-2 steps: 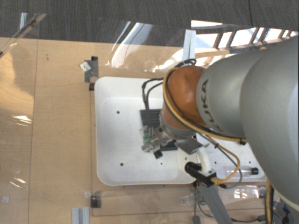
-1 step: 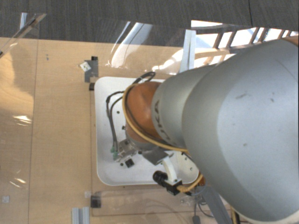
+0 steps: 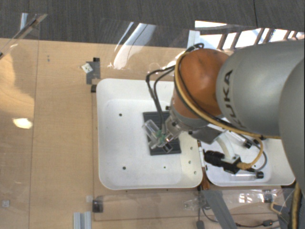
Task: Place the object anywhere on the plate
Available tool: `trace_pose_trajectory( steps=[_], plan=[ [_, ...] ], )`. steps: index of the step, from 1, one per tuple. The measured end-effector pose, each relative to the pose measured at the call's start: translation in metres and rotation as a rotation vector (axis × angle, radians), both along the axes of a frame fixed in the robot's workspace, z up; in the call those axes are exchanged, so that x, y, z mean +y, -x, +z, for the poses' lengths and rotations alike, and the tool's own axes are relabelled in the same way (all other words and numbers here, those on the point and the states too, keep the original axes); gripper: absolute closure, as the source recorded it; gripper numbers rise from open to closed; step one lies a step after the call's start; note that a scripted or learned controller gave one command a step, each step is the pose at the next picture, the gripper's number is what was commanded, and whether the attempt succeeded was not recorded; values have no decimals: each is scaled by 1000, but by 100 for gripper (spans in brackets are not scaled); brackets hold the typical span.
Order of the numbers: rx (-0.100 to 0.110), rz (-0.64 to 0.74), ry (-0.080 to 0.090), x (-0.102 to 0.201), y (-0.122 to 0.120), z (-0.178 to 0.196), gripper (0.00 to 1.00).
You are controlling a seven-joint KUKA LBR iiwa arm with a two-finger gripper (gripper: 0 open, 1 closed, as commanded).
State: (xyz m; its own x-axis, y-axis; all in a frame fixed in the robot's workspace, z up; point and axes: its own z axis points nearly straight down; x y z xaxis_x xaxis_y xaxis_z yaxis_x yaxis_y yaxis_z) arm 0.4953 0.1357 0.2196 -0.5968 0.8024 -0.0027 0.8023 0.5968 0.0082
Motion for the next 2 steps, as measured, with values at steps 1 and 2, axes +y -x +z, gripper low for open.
trace_pose_trajectory(
  steps=[1,2],
  plan=[
    [5,-165,0,70,8,-24,100],
    [6,-276,0,22,8,-53,100]
  ],
)
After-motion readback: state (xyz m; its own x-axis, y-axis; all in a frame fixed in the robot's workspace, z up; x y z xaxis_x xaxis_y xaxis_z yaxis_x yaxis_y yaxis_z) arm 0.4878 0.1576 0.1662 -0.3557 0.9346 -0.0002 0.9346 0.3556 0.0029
